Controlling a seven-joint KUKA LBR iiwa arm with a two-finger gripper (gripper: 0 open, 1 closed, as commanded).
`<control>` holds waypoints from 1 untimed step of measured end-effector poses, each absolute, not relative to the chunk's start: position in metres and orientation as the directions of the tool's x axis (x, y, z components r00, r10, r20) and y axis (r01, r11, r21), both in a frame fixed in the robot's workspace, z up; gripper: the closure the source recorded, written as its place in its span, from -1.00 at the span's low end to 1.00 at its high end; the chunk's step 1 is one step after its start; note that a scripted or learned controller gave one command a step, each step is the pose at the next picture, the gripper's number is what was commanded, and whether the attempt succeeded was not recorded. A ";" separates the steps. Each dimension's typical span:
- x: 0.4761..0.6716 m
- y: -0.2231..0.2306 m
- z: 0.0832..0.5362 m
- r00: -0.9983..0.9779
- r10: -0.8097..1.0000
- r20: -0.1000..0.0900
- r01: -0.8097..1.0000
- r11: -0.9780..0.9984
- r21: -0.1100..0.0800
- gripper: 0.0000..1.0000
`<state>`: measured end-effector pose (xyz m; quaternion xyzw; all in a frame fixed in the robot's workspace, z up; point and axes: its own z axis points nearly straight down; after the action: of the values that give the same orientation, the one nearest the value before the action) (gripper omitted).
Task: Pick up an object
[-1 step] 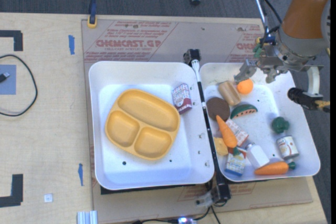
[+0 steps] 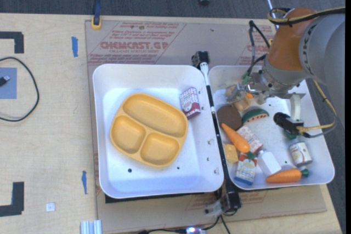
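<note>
tool (image 2: 249, 90) sat low at the right bin's (image 2: 321, 164) far-left corner, over small items; couldn't tell its opening; carrot (image 2: 236, 138) lay nearer me, slanting.

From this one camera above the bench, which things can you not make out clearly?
- Gripper: the grey and orange arm's wrist covers it, so whether it holds anything is hidden.
- Small pale items at the right white bin's top: half under the wrist, too blurred to identify.
- Small red and white packet beside the yellow divided plate: print too small to read.
- Small can: label unreadable.
</note>
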<state>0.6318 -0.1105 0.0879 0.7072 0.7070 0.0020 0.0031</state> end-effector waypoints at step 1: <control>0.631 -0.110 0.096 0.001 1.000 0.000 1.000 -0.001 0.002 1.00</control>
<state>0.6308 -0.1101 0.0962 0.7075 0.7068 0.0008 0.0007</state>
